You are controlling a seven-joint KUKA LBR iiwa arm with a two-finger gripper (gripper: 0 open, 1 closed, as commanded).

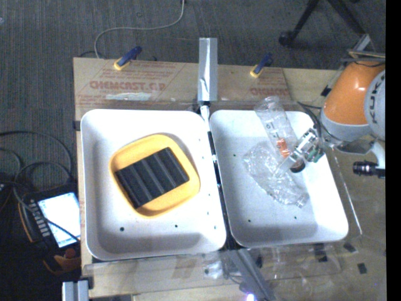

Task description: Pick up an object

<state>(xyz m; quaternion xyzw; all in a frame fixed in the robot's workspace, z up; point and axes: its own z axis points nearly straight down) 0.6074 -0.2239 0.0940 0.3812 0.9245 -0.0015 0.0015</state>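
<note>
Gripper [299, 157] is angled down over crumpled clear plastic [274, 177] in the right bin [326, 224], prob. for a grab; finger state can't be told.

You've got the gripper [299, 157] low over the right bin [326, 224], right against the clear crumpled plastic [274, 177], with a clear bottle [274, 121] leaning on the far rim. Over in the left bin [100, 231], your yellow tray [128, 155] with its black ribbed insert [152, 175] sits alone.
</note>
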